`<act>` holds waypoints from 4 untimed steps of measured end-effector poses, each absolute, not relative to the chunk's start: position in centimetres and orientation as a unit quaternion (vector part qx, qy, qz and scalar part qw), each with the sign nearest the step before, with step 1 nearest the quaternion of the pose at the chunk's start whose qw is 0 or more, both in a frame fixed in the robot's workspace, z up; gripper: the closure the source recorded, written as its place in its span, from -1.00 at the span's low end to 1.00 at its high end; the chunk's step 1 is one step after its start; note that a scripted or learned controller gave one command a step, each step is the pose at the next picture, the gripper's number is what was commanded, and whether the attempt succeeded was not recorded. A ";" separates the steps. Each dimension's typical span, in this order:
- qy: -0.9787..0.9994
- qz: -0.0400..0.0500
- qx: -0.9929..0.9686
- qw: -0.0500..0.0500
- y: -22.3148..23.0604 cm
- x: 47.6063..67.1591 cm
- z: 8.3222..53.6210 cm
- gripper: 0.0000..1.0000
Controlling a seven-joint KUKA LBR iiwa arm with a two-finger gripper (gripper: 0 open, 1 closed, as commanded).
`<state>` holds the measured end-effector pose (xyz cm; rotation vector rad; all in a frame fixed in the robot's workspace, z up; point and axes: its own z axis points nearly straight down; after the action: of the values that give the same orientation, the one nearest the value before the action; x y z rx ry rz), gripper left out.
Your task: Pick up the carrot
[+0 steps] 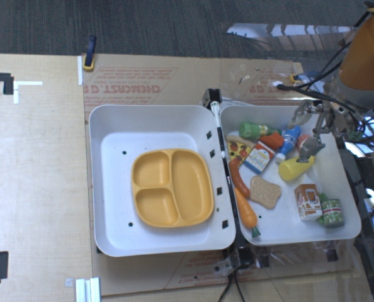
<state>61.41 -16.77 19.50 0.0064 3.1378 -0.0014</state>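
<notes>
Carrot, the orange tapered toy vegetable with a small green tip (245, 211), lies along the left wall of the right-hand white bin (347, 187), low in the frame's right-centre, its green end pointing down toward the bin's lower edge. Just above it, nearly end to end, lies a reddish-brown sausage-shaped toy (238, 176), and a tan slice of toy bread (265, 192) sits just to its right.

The two-finger gripper (308, 148) hangs at the upper right of that bin, over a yellow lemon-like toy (294, 168) and beside a blue-capped bottle (289, 141); that is well apart from the carrot. Its jaws point down into the clutter, but whether they are spread or pressed together I cannot tell against the objects behind them, and nothing can be seen pinched between them.

Judging from this layout, the risks are plain. A descent from the present spot would land on the yellow toy or the bottle, not the target. At the carrot, the bin wall sits hard against one side, so a jaw may strike the rim or find no room to slip down. The sausage is similar in shape and close by, so a wrong pick is likely. The carrot's smooth taper could also let it squirt out of a squeeze near either end.

The left-hand bin holds a yellow three-compartment plate (172, 187).
</notes>
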 end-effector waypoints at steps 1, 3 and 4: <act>0.994 0.000 -0.106 0.004 -11.5 61.4 40.3 -1.00; 0.994 -0.001 -0.106 0.006 -11.5 61.6 41.2 -1.00; 0.994 -0.001 -0.106 0.010 -11.5 61.8 42.2 1.00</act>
<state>61.82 -11.49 42.21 -0.3300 3.1047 -0.0034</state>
